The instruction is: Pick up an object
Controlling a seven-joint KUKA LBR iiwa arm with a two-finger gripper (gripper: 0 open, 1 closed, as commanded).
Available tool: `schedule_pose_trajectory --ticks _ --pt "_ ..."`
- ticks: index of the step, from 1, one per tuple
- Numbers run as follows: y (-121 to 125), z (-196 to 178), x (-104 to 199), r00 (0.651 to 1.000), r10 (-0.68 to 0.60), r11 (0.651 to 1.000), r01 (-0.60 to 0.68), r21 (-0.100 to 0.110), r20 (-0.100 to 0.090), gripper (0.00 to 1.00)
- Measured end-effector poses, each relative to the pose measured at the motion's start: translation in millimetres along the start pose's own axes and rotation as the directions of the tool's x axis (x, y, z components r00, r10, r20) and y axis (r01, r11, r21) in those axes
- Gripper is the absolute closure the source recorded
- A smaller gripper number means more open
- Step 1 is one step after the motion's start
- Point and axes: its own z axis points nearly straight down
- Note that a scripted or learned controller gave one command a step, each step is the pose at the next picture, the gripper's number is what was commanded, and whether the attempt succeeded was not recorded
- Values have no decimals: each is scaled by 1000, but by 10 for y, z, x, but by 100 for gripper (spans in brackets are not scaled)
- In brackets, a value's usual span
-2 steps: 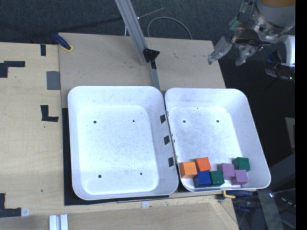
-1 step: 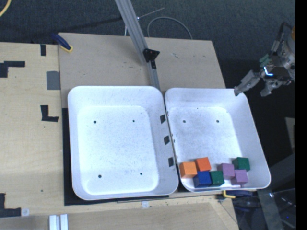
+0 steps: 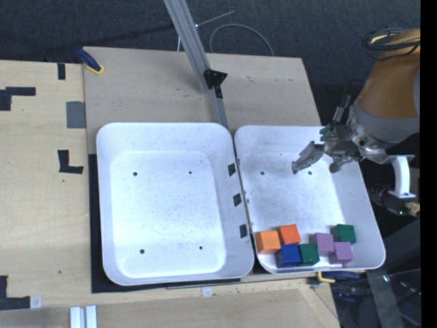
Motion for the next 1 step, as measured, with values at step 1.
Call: schedule_pose_trajectory --ticks 1 --pt "-574 -1536 -533 1000 4 1000 -4 -19 7 0"
